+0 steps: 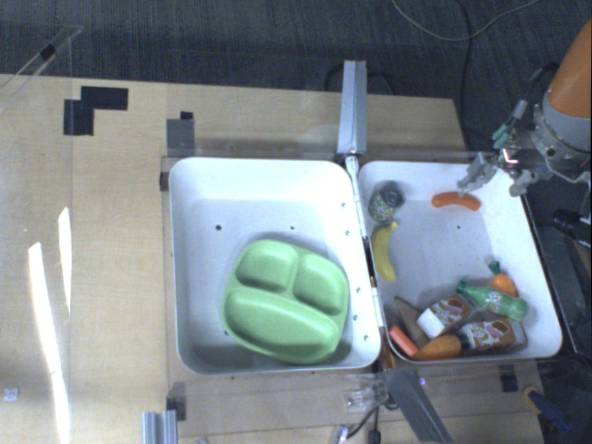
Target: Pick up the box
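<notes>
Heads up: the brown cardboard box with a white label [442,314] sits at the near end of the right white plastic bin [546,276], wedged into a pile. A glossy green bottle [490,300] leans on it, a brown-labelled bottle [487,333] lies just beside it, and a smooth orange carrot [440,346] touches its front. Your gripper [498,176] hangs over the bin's far edge, well apart from the box, fingers spread with nothing between them. Come down sloppy and you'll likely pinch a slick, round bottle instead, or the flat box will skid against its neighbours.
</notes>
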You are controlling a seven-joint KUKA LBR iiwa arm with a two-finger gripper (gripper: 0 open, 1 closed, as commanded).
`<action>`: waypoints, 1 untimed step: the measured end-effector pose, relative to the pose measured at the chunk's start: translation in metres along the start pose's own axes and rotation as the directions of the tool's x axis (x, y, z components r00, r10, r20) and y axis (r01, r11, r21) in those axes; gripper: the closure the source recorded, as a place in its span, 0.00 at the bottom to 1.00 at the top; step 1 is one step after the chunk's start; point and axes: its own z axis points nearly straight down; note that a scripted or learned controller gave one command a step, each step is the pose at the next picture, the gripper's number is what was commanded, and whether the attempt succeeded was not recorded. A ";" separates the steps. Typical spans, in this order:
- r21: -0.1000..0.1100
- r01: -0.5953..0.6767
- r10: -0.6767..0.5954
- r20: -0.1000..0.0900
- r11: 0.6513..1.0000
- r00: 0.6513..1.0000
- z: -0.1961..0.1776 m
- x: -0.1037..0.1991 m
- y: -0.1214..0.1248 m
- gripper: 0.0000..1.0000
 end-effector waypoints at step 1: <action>0.000 0.188 -0.188 -0.001 0.982 0.982 0.086 0.065 0.028 0.00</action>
